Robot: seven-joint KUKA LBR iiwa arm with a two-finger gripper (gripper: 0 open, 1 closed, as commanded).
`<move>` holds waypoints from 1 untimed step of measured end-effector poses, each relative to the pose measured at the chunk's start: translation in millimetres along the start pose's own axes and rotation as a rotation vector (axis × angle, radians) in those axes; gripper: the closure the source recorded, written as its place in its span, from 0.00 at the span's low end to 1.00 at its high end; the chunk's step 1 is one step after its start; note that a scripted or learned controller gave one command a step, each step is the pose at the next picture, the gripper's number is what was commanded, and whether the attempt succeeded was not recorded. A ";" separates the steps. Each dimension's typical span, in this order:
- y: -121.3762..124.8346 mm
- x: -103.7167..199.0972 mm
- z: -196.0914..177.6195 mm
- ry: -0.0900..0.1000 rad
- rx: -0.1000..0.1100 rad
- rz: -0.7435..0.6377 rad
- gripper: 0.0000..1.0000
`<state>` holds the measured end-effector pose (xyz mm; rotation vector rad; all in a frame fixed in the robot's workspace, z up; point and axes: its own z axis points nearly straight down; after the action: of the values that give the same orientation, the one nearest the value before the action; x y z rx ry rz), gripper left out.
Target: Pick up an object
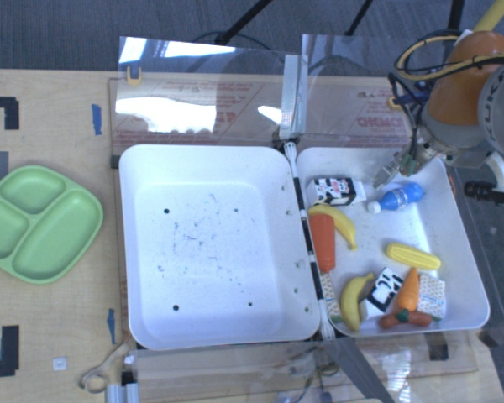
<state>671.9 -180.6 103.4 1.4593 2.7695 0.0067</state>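
Nearby, blue bottle (397, 198) beside black-and-white carton (333, 191)

The arm (485, 99) is a thick rounded body, grey on its lower casing with a broad orange band (468, 67) wrapped over it. Behind the jaws, yellow and dark cables (420, 57) loop out from the wrist. The gripper (399, 168) is small, pale metallic grey, tapering from the wrist to a narrow tip.

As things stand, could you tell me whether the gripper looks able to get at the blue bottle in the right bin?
Probably yes. The gripper hangs just above and left of the blue bottle, which lies on its side with bare bin floor around it; the black-and-white carton sits apart to its left.
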 end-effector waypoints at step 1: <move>0.5 -0.4 -7.8 0.000 0.000 0.000 1.00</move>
<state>672.4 -180.6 111.3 1.4593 2.7692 0.0072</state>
